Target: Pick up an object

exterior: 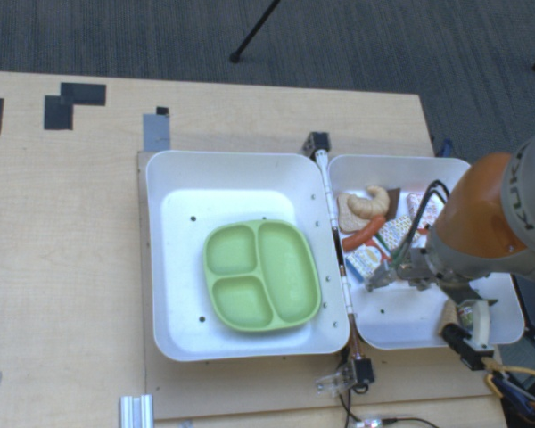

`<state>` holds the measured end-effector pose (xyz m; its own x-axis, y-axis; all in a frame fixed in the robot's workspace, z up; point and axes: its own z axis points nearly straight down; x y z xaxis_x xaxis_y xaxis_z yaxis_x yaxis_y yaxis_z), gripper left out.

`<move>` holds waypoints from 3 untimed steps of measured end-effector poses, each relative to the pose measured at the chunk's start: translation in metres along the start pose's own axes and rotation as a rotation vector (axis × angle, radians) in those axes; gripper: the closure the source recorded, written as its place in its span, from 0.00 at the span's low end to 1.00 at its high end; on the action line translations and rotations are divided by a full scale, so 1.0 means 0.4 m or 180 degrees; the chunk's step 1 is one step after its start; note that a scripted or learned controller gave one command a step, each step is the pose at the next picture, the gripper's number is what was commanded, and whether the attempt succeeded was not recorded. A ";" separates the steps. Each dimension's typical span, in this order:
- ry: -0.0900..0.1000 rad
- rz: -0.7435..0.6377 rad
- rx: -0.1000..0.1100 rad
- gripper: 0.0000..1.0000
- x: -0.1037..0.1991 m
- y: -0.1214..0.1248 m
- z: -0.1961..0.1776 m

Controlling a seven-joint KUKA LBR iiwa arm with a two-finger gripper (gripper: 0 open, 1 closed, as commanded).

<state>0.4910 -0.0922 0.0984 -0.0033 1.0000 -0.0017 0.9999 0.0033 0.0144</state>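
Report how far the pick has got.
Done: the arm is over the right bin, its pincer low beside the pile of items. In hand: nothing seen held. Left: grasp one item and lift. The green tray sits in the left bin.

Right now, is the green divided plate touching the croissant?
Apart. The camera view shows the green divided plate in the left bin and the croissant in the right bin.

A pale wooden bench point(80, 266) fills the lower part of the view, its top marked with a few dark squares of tape point(71, 103) near the far left. Beyond its edge lies dark grey carpet point(160, 16) — crossed by a thin black stand leg point(266, 16) — under even light.
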 end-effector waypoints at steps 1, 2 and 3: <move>-0.0002 0.0011 0.0020 0.00 0.012 -0.006 0.028; -0.0001 0.0005 0.0001 1.00 0.014 0.000 0.000; -0.0001 0.0005 0.0002 0.00 0.014 -0.001 0.000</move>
<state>0.4908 -0.0866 0.0982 -0.0018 1.0000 -0.0020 0.9999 0.0018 0.0137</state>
